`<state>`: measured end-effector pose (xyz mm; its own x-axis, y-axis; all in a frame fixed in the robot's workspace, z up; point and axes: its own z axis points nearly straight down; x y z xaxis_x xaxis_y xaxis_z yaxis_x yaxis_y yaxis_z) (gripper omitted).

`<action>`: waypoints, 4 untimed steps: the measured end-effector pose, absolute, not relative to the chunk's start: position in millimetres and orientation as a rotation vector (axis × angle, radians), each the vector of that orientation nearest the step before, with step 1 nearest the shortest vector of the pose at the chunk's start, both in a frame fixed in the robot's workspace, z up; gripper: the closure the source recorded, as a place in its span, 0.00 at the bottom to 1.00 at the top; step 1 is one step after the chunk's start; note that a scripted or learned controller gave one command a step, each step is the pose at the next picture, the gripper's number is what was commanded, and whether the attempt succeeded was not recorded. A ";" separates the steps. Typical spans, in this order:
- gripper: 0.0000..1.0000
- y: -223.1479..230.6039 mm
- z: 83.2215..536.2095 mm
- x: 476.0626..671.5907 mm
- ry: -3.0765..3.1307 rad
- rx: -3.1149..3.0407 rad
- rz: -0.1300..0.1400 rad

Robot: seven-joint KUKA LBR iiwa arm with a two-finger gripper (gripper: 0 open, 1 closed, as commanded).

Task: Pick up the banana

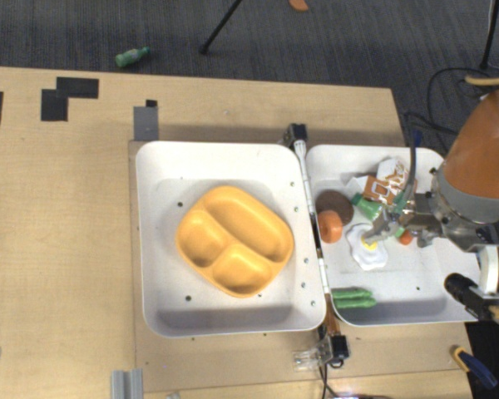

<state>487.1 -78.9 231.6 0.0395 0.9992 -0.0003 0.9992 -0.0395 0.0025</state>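
My gripper (377,231) reaches in from the right over the middle of the right bin (424,306), low above a cluster of toy food. Just below its tip lies a flat white piece (369,256) with a small yellow patch (368,242) on it. I cannot tell whether that yellow patch is part of the banana. The grey arm with its orange band (482,148) covers the bin's right side and hides what lies under it.
In the right bin lie a brown round item (333,202), an orange one (330,227), a green piece (368,208), a white and orange packet (388,181) and a green pod (352,298) near the front wall. The left bin (162,306) holds a yellow divided plate (233,239).
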 end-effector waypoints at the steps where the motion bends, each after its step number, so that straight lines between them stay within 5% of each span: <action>1: 0.00 -95.5 153.0 486.5 1.993 2.429 0.000; 3: 0.00 -68.2 184.0 487.1 1.516 2.752 0.002; 4: 0.00 -87.2 86.5 488.6 1.600 2.701 0.008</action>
<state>488.6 -87.2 86.5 0.4808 0.8768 0.0035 0.8768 -0.4808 0.0046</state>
